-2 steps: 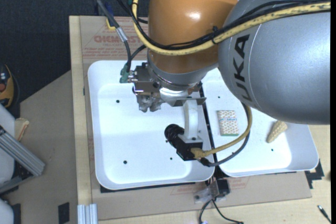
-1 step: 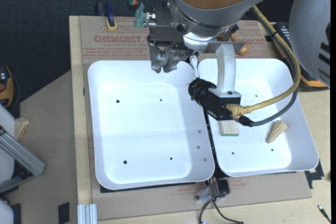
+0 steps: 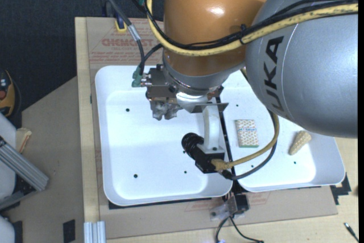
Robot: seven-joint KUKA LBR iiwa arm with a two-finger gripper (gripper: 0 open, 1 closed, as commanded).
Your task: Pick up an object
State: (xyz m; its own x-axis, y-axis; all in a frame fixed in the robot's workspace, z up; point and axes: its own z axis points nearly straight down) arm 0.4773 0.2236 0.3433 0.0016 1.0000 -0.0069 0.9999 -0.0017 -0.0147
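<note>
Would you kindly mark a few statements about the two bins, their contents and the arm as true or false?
1. A small speckled packet lies in the right bin. True.
2. The tan wedge-shaped object lies in the left bin. False: it lies in the right bin, right of the packet.
3. The end effector hangs over the left bin. True.
4. The packet rests on top of the tan object. False: they lie apart.
5. The bins sit on a brown board. True.
</note>
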